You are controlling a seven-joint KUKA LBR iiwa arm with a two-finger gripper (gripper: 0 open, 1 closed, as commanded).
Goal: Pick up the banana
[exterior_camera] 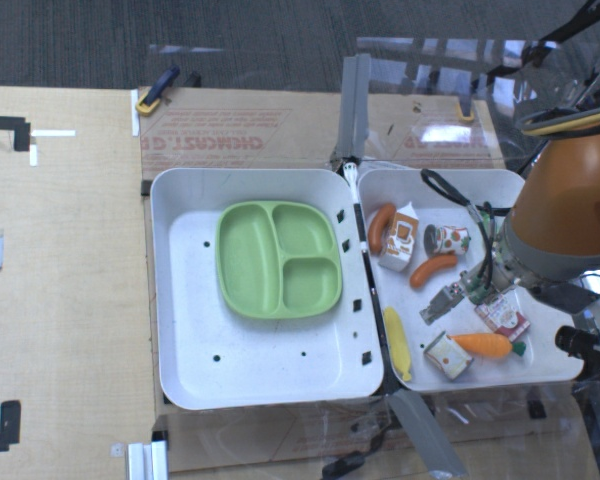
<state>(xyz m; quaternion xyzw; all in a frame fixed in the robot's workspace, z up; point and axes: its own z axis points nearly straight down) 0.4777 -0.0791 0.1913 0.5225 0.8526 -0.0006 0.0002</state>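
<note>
Two shallow white bins [180, 298] are borne by the table. The yellow banana [397, 343] lies against the right bin's left wall. The gripper [442, 306] hangs nearby, jaws' spread indiscernible; the wall could block a clean grasp.

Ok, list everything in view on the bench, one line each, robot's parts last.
bins: 2, white, side by side on the bench
divided plate: 1, green, in the left bin
banana: 1, yellow, along the right bin's left wall, near the front
sausages: 2, orange-red, right bin, one near the back left, one near the middle
carton: 1, white and orange, right bin, between the sausages
can: 1, right bin, right of the carton
carrot: 1, orange, right bin, front
small boxes: 2, right bin, front
arm: 1, grey and orange, over the right bin
pincer: 1, dark, above the right bin's middle
</note>
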